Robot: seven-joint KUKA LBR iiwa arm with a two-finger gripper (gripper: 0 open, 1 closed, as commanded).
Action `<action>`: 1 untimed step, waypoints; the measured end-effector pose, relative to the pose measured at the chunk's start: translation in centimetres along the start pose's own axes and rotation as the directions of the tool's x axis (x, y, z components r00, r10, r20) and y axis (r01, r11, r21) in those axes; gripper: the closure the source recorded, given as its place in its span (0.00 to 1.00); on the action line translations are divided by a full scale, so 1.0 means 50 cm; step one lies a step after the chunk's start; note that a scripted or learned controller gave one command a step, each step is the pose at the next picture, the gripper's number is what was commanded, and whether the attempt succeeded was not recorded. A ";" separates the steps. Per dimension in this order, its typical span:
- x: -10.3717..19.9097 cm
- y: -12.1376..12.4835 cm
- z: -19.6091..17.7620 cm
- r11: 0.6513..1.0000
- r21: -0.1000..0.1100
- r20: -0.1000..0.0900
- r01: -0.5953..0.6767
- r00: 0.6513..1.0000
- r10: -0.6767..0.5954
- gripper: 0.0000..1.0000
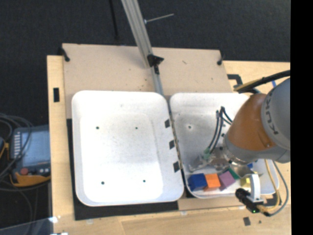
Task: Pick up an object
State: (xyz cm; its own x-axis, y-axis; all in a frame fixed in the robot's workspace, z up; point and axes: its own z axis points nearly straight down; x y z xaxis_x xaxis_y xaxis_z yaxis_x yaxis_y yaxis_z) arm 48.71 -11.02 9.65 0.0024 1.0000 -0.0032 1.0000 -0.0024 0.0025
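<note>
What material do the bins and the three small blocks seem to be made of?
Bins: probably white plastic, moulded with rounded corners, matte and scuffed grey. Blue block, orange block and purple block: solid colour, flat faces, no shine; plastic, foam or painted wood, I cannot tell which.

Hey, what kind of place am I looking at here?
Most likely a robotics lab bench for grasping trials. A grey and orange robot arm reaches over two white bins, small coloured blocks lie in the right one, and a control pendant sits at the left.
</note>
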 end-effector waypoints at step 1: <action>0.001 0.004 -0.025 1.000 -0.005 -0.004 -0.007 1.000 0.007 1.00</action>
State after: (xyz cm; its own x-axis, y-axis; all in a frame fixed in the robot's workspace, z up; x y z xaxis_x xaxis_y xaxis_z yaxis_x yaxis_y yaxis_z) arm 48.89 -10.97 10.91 0.0091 1.0000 0.0005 0.9999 -0.0091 0.0073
